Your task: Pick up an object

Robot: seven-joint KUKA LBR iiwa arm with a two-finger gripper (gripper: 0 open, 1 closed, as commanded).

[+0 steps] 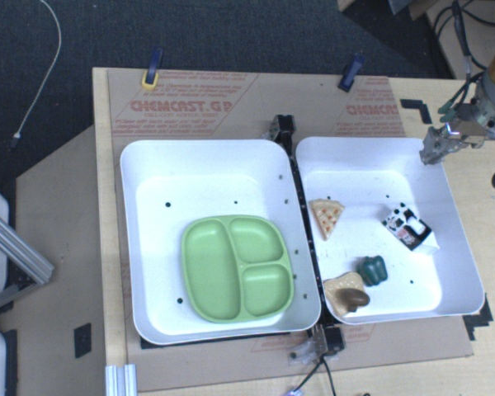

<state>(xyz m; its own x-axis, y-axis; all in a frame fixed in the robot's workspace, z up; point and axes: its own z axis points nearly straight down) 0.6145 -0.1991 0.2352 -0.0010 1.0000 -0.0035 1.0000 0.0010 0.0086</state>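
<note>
The right white bin (pixel 359 157) holds a tan pizza-slice toy (pixel 326 216), a black-and-white patterned object (pixel 407 225), a dark green-teal object (pixel 372 270) and a beige piece with a brown end (pixel 347 294). My gripper (pixel 439 145) hangs over the far right corner of this bin, above its rim and apart from all the objects. Nothing shows between its fingers.
The left white bin (pixel 148 172) holds a green divided plate (pixel 235 266). A black clamp (pixel 282 127) sits between the bins at the back. A yellow-blue clip (pixel 152 70) and a blue clip (pixel 351 72) hold the cardboard's far edge. Cables lie at the upper right.
</note>
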